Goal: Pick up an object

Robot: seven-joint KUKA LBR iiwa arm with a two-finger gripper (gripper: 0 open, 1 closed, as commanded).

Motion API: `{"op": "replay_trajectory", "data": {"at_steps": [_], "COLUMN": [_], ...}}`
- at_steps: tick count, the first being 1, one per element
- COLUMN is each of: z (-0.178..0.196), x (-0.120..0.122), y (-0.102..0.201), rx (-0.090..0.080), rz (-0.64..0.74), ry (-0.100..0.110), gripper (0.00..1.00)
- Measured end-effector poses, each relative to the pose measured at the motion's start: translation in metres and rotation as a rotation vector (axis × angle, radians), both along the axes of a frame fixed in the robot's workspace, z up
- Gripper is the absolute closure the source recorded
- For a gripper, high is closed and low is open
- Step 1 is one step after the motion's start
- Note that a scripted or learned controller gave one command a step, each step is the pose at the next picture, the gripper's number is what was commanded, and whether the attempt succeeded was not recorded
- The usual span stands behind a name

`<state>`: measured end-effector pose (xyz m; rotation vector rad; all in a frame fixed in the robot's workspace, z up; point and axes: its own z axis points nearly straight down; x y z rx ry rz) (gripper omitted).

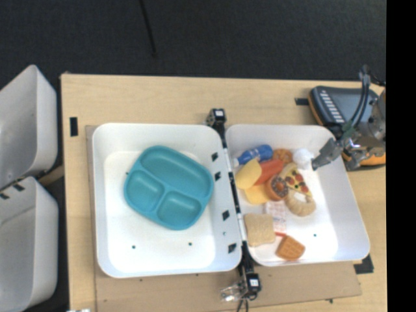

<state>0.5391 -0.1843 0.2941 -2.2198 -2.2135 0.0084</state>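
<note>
Toy food (276, 187) lies heaped in the right bin (338, 236), toward the worktop's right edge. The pieces look light, rigid and slick; the toast slice (260, 229) lies apart, graspable across its edges. The end effector (323, 156) sits at the bin's far right corner; its opening cannot be told.

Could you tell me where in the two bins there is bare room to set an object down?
The left bin has bare floor around the teal tray, widest along its near edge. In the right bin, the patch right of the waffle and below the claw is free. The toy food pile crowds the side by the divider.
</note>
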Motion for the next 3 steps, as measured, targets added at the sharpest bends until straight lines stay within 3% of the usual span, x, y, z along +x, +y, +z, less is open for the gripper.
{"op": "replay_trajectory", "data": {"at_steps": [1, 3], "z": [0.005, -0.090], "x": [0.002, 0.004], "y": [0.000, -0.014], "rx": [-0.003, -0.002], "rz": [0.003, 0.002], "ry": [-0.010, -0.005], "gripper": [0.00, 0.00]}}
